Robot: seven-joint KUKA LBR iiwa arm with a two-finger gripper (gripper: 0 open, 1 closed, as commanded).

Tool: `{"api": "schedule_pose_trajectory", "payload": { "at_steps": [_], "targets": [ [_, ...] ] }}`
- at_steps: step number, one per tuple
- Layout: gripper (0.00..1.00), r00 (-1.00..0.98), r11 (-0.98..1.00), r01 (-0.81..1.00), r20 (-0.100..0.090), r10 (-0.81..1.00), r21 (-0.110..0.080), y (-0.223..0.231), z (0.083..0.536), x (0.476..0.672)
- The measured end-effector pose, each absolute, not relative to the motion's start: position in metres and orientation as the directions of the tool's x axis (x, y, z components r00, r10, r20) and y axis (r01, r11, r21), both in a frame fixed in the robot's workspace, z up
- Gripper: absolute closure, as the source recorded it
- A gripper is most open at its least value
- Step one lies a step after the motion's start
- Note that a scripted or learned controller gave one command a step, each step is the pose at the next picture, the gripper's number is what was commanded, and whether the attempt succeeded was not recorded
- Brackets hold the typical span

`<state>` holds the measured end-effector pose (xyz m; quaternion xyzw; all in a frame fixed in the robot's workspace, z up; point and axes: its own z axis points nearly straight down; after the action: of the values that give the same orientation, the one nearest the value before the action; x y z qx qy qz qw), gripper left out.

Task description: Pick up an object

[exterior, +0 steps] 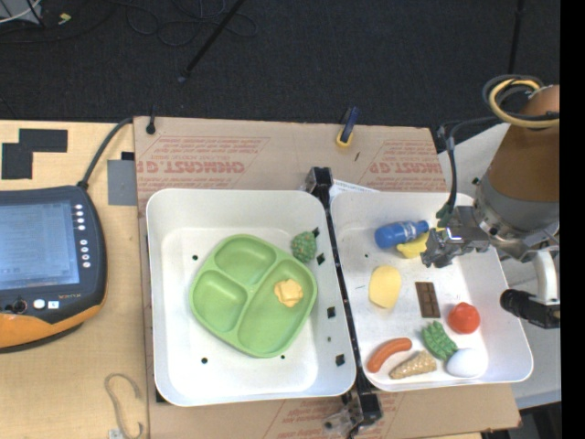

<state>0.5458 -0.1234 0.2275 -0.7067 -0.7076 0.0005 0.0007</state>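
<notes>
Grey arm (523, 167) reaches in from right; end effector (439, 245) low, pointing left.

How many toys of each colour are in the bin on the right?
Yellow: 1, lemon
Blue: 1, bottle
Brown: 1, chocolate bar
Red: 2, tomato, sausage
Green: 1, vegetable
White: 1, egg
Tan: 1, cone
Total: 8

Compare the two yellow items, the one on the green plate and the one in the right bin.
The yellow piece on the green plate is small, lumpy and orange-tinged; the yellow item in the right bin is larger, smooth, rounded and paler. The first rests in a plate compartment in the left bin; the second lies directly on the bin floor. Both are yellow and lie untouched, apart from the gripper.
</notes>
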Motion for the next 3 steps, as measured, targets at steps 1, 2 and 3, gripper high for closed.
{"api": "schedule_pose_trajectory", "payload": {
  "at_steps": [1, 2, 3],
  "targets": [
    [1.0, -0.004, 0.004, 1.0, 0.002, 1.0, -0.005, -0.076, 0.215, 0.567],
    [1.0, -0.001, 0.001, 1.0, 0.001, 1.0, -0.007, -0.078, 0.216, 0.56],
    [1.0, -0.001, 0.001, 1.0, 0.001, 1.0, -0.003, -0.071, 0.232, 0.561]
  ]
}}
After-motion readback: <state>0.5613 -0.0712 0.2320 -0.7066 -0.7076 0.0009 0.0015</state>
